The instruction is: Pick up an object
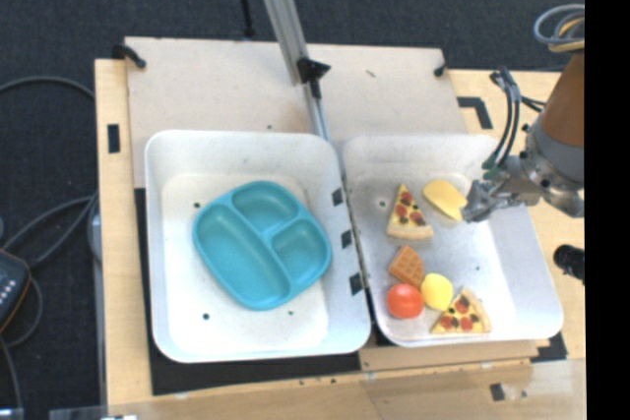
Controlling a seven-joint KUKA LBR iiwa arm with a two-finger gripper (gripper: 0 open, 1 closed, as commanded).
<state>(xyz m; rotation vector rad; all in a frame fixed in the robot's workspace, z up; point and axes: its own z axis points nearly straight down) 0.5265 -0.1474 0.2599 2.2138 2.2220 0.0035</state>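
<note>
White bins are sitting side by side on the surface (246,79). Left bin (177,162) is holding a teal divided plate (261,243). Right bin (517,261) is holding the food pieces: a pizza slice (408,213) near the middle, a yellow wedge (445,199) just beside it on the right, a waffle piece (406,266) below, then a red ball (404,301), a yellow ball (437,290) and a second slice (463,314) clustered along the near edge. The arm (563,128) is reaching in from the right. Claw (474,209) is hanging low over the right bin, just beside the wedge's right edge. Cannot tell how the claw is set, nor whether it is touching the wedge; nothing is seen pinched in it.
</note>
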